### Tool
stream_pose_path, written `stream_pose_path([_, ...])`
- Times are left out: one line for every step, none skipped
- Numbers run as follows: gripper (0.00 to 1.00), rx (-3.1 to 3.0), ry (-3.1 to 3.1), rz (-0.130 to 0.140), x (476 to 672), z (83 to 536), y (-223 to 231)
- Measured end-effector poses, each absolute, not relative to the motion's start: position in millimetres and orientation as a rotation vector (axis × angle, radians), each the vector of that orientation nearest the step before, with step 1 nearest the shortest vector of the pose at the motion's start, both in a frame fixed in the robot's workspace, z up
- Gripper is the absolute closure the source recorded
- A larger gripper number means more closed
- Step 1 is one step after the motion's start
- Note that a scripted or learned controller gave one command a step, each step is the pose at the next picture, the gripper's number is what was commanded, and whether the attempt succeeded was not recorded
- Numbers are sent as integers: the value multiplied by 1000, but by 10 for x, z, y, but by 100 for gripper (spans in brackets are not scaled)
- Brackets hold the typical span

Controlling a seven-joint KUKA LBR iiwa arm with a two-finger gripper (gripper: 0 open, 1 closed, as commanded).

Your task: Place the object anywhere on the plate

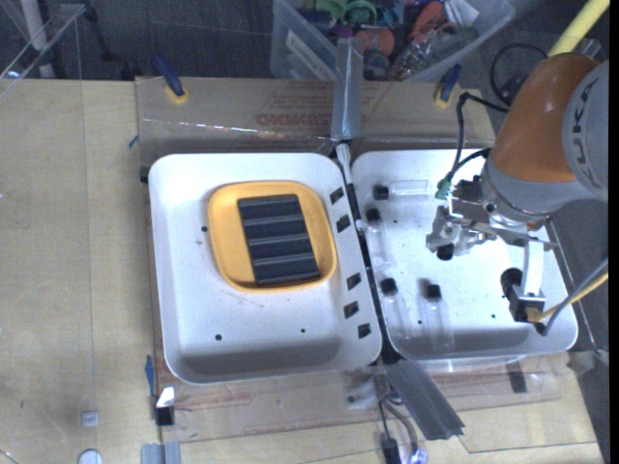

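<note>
A yellow plate with rounded corners lies in the left bin. On it rests a dark ribbed rectangular object, covering most of the plate's middle. My gripper hangs over the right bin, near its centre and well to the right of the plate. Nothing shows in its grasp. The grey arm with its orange band reaches in from the upper right and hides part of that bin.
Small black pieces lie scattered on the right bin's floor. Black clips line the divider between the bins. A clear tub of coloured toys stands behind the bins. A cable hangs by the arm.
</note>
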State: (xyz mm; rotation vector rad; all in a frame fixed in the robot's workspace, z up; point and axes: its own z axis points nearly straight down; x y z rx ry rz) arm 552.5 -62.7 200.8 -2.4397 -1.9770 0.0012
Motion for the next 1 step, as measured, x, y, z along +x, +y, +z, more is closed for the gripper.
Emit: stream_pose_path([0, -2440, -1977, 1, 5525, 2009, -627])
